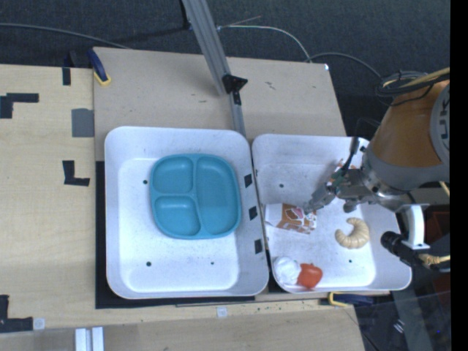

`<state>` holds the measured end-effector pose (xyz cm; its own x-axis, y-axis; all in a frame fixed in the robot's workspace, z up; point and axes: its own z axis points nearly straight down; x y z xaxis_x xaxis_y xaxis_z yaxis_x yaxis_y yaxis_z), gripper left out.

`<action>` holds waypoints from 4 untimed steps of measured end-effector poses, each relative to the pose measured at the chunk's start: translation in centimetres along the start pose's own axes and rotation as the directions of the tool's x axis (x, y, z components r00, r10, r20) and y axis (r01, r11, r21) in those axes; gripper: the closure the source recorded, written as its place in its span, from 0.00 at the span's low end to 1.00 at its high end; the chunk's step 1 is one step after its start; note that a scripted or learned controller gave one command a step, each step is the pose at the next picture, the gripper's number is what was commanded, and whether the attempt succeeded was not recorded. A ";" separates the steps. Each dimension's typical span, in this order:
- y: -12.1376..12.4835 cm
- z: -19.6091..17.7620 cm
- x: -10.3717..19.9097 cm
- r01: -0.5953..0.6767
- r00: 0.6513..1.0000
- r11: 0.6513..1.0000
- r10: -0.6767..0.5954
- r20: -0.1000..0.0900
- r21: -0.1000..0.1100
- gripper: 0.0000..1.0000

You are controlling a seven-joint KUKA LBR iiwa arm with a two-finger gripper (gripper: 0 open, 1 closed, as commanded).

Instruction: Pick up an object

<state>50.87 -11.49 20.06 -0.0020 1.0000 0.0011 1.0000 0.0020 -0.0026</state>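
Note:
My gripper reaches into the right bin from the right, its tip low over the bin floor. Just below and left of the tip lies a small brown-and-white packet; the tip is at the packet's upper right edge, and I cannot tell whether it touches. A tan croissant lies to the right of the packet, under the wrist. A red round object and a white crumpled object sit side by side at the bin's front edge.
The left bin holds a teal divided plate. A grey metal post slants in from the top, ending above the seam between the bins. The orange-banded arm covers the right bin's right side.

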 end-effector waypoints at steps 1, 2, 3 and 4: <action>0.0 0.0 0.0 0.000 1.000 1.000 0.000 0.000 0.000 0.00; -0.1 4.8 0.9 0.000 1.000 1.000 0.000 0.000 0.005 0.00; 0.1 11.0 0.7 -0.001 1.000 1.000 0.001 0.001 0.004 0.00; 0.1 11.1 0.7 -0.001 1.000 1.000 0.001 0.001 -0.001 0.00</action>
<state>50.99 -10.79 8.93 -0.0010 1.0000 0.0003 1.0000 0.0010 -0.0014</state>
